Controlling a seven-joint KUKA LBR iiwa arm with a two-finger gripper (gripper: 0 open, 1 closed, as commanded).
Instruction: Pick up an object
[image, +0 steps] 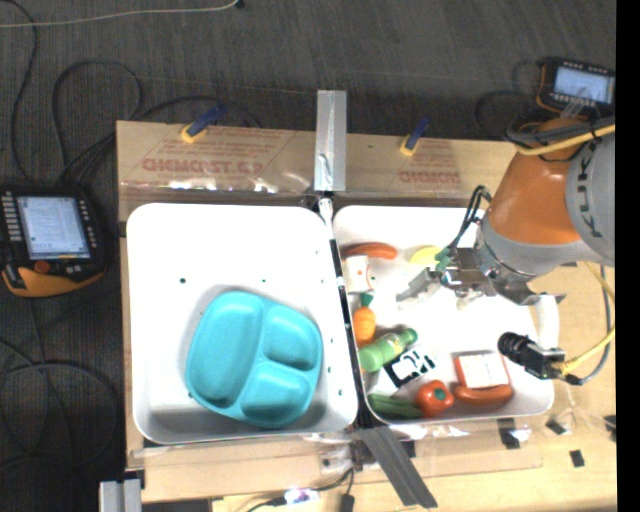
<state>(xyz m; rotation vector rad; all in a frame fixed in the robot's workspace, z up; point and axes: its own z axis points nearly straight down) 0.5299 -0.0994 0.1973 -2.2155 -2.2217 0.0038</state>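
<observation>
My gripper (428, 282) hangs over the upper middle of the right bin (520, 300), reaching in from the right. Just above it lies a yellow piece (424, 255), and a red sausage (373, 250) lies to its upper left. Along the bin's left wall are a white item (357, 270), an orange carrot (365, 323) and a green bottle (386, 348). Near the front sit a black-and-white item (410, 368), a red tomato (435, 397), a green vegetable (393, 406) and a red box with a white top (482, 376). I see nothing held by the gripper.
The left bin (170, 250) holds a blue divided plate (257, 356) at its front right. A metal divider post (331, 140) stands behind the bins. A pendant screen (48, 235) lies on the floor at the left. Cables run at the right near the arm (545, 215).
</observation>
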